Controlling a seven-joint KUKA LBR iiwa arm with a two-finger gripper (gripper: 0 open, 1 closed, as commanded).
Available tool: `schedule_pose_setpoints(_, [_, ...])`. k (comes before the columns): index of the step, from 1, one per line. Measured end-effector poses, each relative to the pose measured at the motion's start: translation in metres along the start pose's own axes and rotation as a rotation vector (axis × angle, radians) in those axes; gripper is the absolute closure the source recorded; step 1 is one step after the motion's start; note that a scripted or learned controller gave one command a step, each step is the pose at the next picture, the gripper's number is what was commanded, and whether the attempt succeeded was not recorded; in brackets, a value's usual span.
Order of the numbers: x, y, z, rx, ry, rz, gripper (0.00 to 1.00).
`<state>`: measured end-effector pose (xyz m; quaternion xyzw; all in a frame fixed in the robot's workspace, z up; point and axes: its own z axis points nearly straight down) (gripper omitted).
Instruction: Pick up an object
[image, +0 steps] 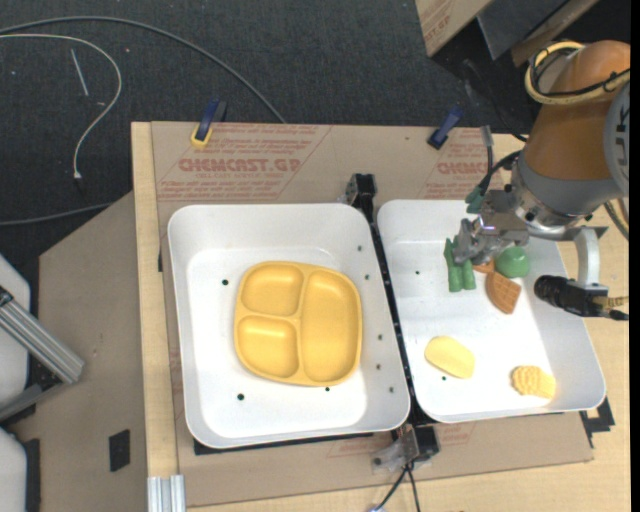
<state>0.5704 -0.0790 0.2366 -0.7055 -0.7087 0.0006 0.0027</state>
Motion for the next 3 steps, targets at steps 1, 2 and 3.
schedule_pose_setpoints(1, [0.051, -0.018, -0.007, -0.001, 0.0, 0.0, 1.0])
schedule_pose_setpoints(2, [0.101, -0.039, 0.009, 0.001, 0.0, 0.0, 1.0])
schedule_pose_setpoints(3, [0.16, -0.052, 0.003, -0.001, 0.001, -0.003, 1.0])
